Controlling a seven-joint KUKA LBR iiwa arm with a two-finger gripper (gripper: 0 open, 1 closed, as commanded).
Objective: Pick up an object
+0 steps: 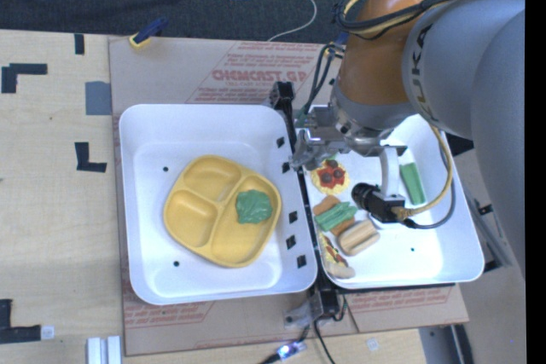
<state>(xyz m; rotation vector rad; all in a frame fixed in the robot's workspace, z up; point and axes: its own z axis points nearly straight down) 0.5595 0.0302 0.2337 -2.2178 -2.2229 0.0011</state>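
Presently, two white bins side by side on the desk (51,209). Left bin (141,183), well to the left of the tool: holds a yellow divided tray (205,222) w/ a green leafy item (254,206) in its right-hand compartment. Right bin (452,260), under the arm (444,38): holds a cluster of toy food just below the tool, i.e. a small pizza piece (329,176), a green ridged piece (334,215), a hot dog bun (358,238) and a further slice-type piece (333,258) at the near edge. Green stick-shaped item (412,181) lies to the right of the tool, long axis approx. up-down in the view, slightly tilted. Hot dog bun long axis runs diagonally, lower-left to upper-right.

Tool (317,151) sits at the divider between the bins, at the right bin's upper-left part, directly above the pizza piece. Fingers obscured by wrist hardware; cannot tell whether open or closed, and no item is visibly between them. Black cylindrical fitting (368,200) w/ cable hangs right of the food cluster.
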